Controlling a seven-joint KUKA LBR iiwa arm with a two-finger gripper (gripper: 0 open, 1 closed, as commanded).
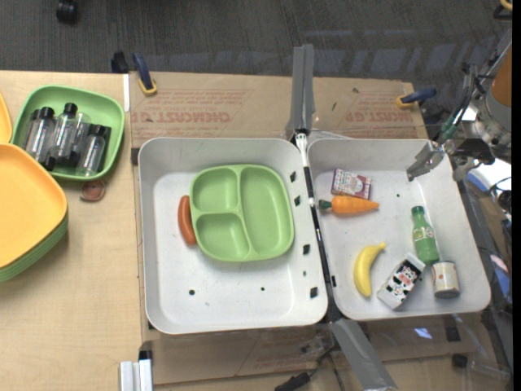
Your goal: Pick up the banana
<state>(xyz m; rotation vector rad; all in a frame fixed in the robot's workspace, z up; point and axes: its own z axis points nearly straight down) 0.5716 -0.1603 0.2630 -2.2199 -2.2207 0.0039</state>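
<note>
Banana (pixel 367 268): yellow, smooth, short curved crescent, lying flat on the right bin (pixel 468 218) floor, toward its front. Untouched, nothing on it.

Gripper (pixel 429 160) sits at the right bin's back right corner, over the rim, well apart from the banana. Banana is down and left of it in view. Can't tell from this angle how its jaws stand; nothing visible between them.

Other stuff in the right bin, relative to the gripper:
- carrot (pixel 355 205): orange, tapered, green stub end, left and slightly below
- small pink-white carton (pixel 352 184), flat, left of it, just behind the carrot
- green bottle (pixel 423 235), glossy plastic, lying down, directly below
- cow-print box (pixel 400 282), black on white, further below, just beside the banana
- small can (pixel 445 279), cylinder, pale label, below, near the front right corner

Left bin (pixel 163 283), far left of the gripper: green plastic divided tray (pixel 242 212), three compartments, rounded corners. Red-orange sausage shape (pixel 186 220) touching the tray's left edge.

Both bins: white, shallow, matte, rounded corners.
</note>
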